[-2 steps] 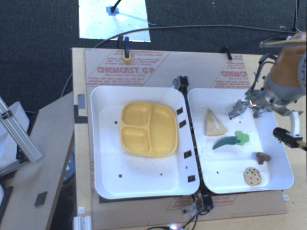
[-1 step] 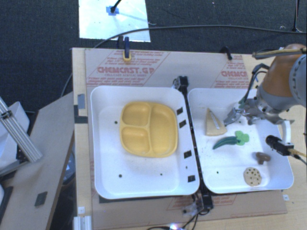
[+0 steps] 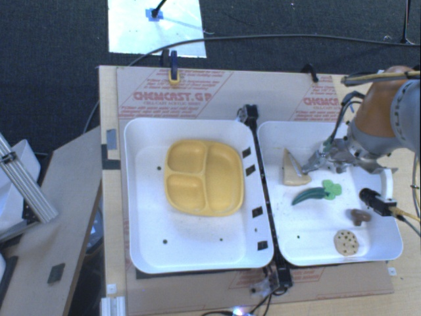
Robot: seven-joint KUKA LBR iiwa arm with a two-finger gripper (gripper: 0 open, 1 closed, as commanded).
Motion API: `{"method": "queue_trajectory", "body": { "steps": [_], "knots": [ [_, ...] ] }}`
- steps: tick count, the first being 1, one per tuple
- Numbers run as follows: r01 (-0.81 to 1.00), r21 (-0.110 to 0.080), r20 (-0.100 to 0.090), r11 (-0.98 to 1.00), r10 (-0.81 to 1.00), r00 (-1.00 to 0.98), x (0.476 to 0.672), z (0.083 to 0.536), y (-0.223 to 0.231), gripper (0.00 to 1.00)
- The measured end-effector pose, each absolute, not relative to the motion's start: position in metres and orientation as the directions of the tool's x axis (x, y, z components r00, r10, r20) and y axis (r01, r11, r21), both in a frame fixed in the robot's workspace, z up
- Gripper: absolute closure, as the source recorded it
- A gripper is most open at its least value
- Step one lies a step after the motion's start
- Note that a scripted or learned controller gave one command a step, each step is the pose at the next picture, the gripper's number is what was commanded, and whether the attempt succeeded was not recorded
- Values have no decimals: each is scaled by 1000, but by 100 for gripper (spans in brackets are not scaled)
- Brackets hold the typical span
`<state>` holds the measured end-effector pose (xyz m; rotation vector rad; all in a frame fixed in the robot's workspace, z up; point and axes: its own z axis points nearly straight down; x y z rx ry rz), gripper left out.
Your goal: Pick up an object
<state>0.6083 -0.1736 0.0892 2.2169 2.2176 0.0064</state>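
Note:
In the right bin (image 3: 296, 252) lie a pale yellow wedge (image 3: 291, 170), a green leafy vegetable (image 3: 317, 193), a small brown lump (image 3: 360, 216) and a round speckled cookie (image 3: 346, 241). My gripper (image 3: 310, 166) comes in from the right, low over the bin's far half. Its tip is right beside the wedge's right edge and just above the green vegetable. I cannot make out whether it touches the wedge.
The left bin (image 3: 145, 242) holds a yellow divided plate (image 3: 202, 177). A black divider with clips (image 3: 258, 189) runs between the bins. The grey arm with its orange band (image 3: 378, 110) hangs over the right bin's far right corner. A black fitting with a cable (image 3: 376, 201) sits near the right wall.

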Motion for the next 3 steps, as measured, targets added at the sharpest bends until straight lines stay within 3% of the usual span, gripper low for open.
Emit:
{"method": "queue_trajectory", "body": {
  "steps": [1, 3],
  "knots": [
    [1000, 14, -5, 1, 1000, -1, 610, 101, -174, 100],
    [1000, 7, -2, 5, 1000, -5, 614, 228, -183, 100]
  ]
}}
